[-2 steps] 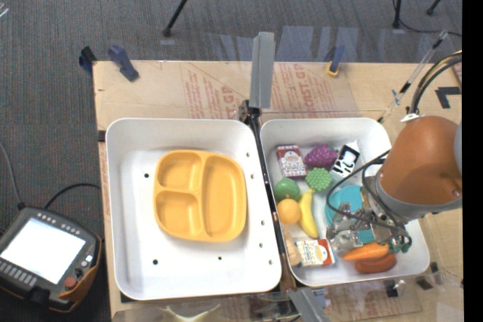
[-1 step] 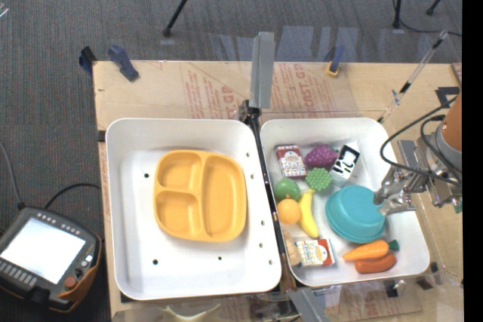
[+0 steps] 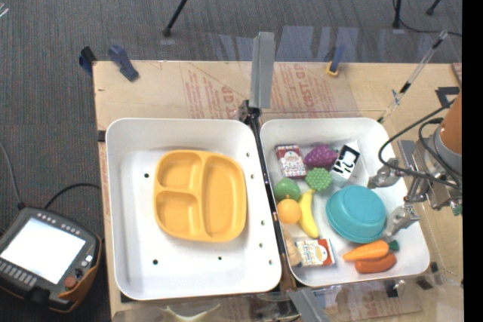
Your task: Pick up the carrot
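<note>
I see the orange tapered carrot (image 3: 367,250) lying in the near right corner of the right white bin (image 3: 377,129), long axis left-right, green top pointing right. My two-finger gripper (image 3: 394,197) hangs open and empty above the teal bowl (image 3: 355,213).

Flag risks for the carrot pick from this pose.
1. The carrot lies against a brownish sausage-shaped piece, so the tool could close on both or on the wrong one.
2. The teal bowl sits right beside the carrot's upper side, so a descending finger may hit its rim.
3. The carrot is near the right bin's front corner, leaving little clearance at the wall.
</note>
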Robot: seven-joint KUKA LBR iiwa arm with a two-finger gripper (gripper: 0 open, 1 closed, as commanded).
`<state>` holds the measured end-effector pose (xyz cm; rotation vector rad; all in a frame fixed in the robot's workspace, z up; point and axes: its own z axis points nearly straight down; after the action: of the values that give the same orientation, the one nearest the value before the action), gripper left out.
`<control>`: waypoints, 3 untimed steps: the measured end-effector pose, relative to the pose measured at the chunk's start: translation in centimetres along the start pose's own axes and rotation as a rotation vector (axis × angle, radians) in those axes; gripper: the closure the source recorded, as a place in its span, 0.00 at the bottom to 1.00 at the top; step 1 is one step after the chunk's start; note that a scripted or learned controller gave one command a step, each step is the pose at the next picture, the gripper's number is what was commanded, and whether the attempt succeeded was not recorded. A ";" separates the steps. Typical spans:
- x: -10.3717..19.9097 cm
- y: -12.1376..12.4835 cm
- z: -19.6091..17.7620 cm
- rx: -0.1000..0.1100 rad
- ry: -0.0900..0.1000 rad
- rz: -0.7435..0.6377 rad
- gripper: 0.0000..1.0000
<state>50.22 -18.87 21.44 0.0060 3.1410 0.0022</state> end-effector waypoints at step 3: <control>2.7 5.4 11.9 -0.001 0.004 0.136 1.00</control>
<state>47.58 -13.44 9.53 0.2202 3.1378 0.0034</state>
